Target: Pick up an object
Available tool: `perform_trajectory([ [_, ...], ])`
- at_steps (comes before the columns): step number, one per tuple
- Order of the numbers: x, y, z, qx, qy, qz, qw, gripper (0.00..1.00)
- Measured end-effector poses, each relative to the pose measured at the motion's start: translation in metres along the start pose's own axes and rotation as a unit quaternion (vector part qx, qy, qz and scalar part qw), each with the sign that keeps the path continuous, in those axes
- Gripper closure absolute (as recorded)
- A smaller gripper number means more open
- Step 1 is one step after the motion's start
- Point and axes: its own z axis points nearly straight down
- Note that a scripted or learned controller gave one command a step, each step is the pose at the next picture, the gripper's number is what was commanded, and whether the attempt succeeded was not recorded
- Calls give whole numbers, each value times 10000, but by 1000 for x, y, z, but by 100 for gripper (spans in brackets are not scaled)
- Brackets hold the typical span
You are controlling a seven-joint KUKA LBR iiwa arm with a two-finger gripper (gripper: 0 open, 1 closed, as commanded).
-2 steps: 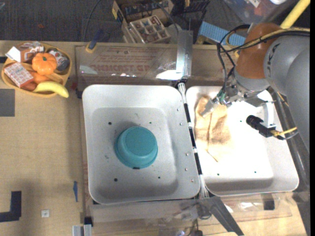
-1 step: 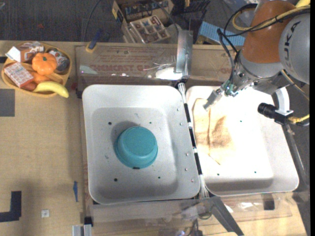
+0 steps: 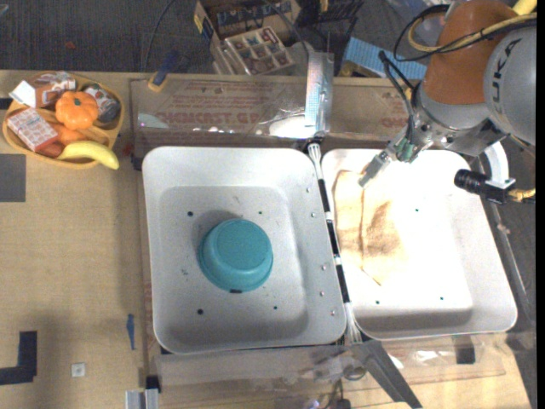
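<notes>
A thin beige cloth [image 3: 375,228] with a brown patch lies in the right bin [image 3: 451,305], along its left side, its upper edge near the bin's back left corner. My gripper [image 3: 370,174] reaches in from the upper right and its tip meets the cloth's upper edge. Whether the cloth is gripped cannot be made out. A teal bowl [image 3: 237,254] rests upside down in the middle of the left bin [image 3: 170,194], well away from the gripper.
The arm's orange band [image 3: 464,41] and grey wrist hang over the right bin's back right corner, with a black cable fitting [image 3: 477,183] beside it. A yellow dish of toy fruit [image 3: 64,122] sits on the bench at far left. Clutter stands behind the bins.
</notes>
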Motion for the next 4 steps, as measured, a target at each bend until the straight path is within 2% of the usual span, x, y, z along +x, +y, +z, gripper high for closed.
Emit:
perform_trajectory([
  [1, 31, -43, 79, -16, -9, 348, 9994, 0],
  [2, -2, -6, 81, 53, 43, 1150, 9933, 0],
  [3, -4, -4, 68, 2, -12, 1141, 9935, 100],
  [4, 17, 13, -17, 13, 10, 1322, 9912, 100],
])
